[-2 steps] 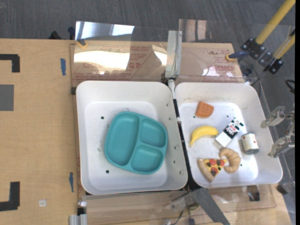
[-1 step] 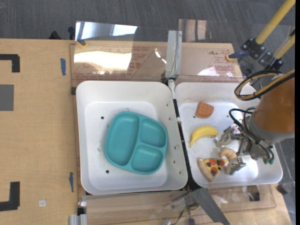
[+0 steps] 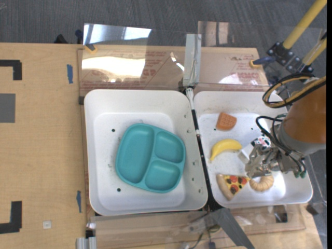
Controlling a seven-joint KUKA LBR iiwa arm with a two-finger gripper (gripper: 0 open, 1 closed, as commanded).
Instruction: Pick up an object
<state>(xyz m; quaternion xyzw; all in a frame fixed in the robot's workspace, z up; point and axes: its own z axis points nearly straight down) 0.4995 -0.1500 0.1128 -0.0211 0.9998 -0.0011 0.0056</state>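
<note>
In the right bin lie several toy foods. An orange waffle piece is at the back and a yellow banana in the middle. At the front are a pizza slice and a tan croissant. My gripper reaches in from the right and hangs low over the croissant's back edge, just right of the banana. The metal wrist hides part of the croissant, and I cannot make out whether it touches it.
The left bin holds a teal divided plate. A raised rim separates the two bins. Clear panels stand behind them. Black cables and a yellow pole are at the right.
</note>
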